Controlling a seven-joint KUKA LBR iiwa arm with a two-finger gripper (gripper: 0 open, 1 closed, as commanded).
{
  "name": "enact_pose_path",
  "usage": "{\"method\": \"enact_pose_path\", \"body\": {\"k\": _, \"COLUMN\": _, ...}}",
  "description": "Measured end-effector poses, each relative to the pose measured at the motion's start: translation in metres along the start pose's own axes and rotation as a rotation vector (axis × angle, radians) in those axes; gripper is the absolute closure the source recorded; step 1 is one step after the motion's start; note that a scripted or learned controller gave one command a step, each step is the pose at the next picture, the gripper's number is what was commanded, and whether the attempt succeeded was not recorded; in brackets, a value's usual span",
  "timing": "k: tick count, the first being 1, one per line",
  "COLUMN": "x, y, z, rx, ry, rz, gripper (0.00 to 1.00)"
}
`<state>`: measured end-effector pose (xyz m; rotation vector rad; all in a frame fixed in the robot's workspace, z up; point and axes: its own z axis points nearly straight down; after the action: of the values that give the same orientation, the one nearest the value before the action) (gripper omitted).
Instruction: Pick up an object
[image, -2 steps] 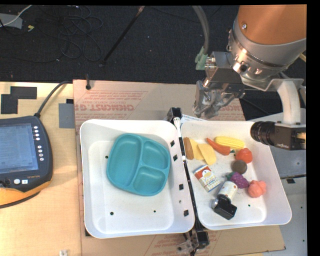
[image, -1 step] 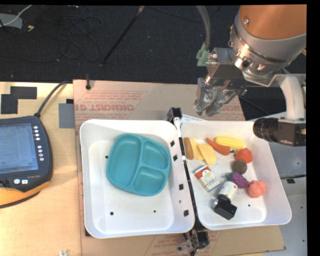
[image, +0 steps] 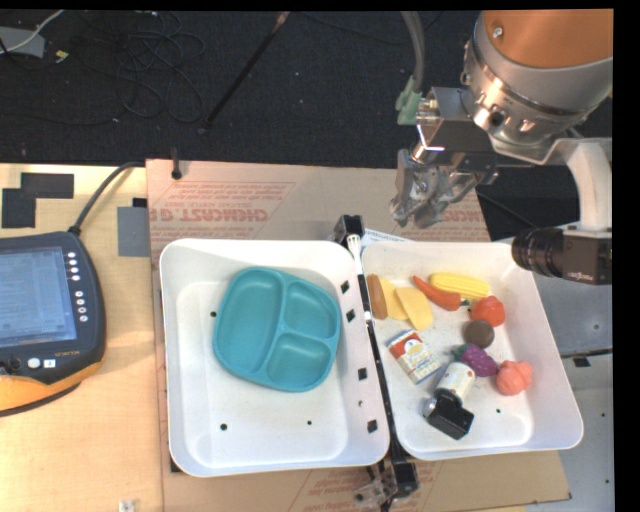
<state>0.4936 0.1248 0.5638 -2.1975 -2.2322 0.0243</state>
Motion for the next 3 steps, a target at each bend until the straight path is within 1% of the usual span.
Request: {"method": "enact_pose_path", "body": {"k": 3, "x": 0.003, "y": 0.001, "z": -0.027, "rx": 0.015, "ry": -0.003, "rz": -0.012, "gripper": 1.00}}
